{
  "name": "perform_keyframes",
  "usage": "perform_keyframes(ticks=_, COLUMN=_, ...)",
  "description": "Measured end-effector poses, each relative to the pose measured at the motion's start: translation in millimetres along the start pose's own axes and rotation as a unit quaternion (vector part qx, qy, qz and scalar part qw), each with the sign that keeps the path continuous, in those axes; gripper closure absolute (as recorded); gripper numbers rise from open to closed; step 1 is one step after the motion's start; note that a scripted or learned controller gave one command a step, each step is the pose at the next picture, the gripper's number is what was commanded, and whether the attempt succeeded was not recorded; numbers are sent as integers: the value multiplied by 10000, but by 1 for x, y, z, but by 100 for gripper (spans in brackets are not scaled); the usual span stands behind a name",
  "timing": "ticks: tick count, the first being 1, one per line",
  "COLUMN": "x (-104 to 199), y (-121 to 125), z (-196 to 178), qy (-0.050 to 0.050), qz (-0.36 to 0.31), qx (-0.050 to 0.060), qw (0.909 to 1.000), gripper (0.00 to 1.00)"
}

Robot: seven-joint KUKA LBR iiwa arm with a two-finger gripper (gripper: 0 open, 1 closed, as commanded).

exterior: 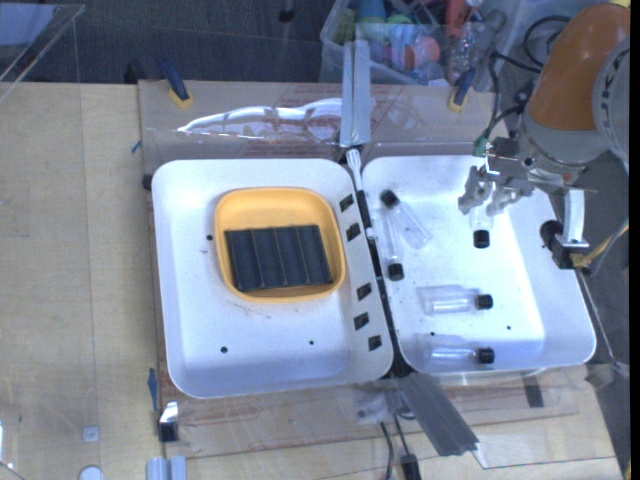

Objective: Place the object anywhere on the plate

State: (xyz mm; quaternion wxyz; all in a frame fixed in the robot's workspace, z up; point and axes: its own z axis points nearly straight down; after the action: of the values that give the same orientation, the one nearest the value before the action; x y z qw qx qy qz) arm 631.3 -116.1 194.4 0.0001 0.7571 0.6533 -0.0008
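A yellow plate (228, 211) sits in the left bin (185, 338), and a black ridged block (278, 256) lies flat on it. Several clear vials with black caps lie in the right bin (560, 333): one at the upper left (405, 226), one lower down (452, 300) and one by the front wall (455, 351). My gripper (484, 197) hangs over the upper part of the right bin, its fingers apart with white bin floor showing between them. A small black cap (481, 238) sits just below the fingertips, not held.
A raised divider with black tabs (360, 268) separates the two bins. Another small black cap (394, 270) lies beside it. A clear box of colourful toys (420, 18) stands behind the bins. The arm's orange band (585, 38) looms at the upper right.
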Motion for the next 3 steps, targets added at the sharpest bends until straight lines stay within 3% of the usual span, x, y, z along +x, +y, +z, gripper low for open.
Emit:
perform_keyframes(ticks=1, x=4, y=22, z=7, qy=0, qz=-1206, qx=-21, qw=9927, gripper=100)
perform_keyframes(ticks=2, x=27, y=33, z=0, qy=-1, qz=-2382, qx=-30, qw=9712, gripper=100)
perform_keyframes(ticks=3, x=46, y=30, z=-15, qy=-4, qz=-3529, qx=-37, qw=9356, gripper=100)
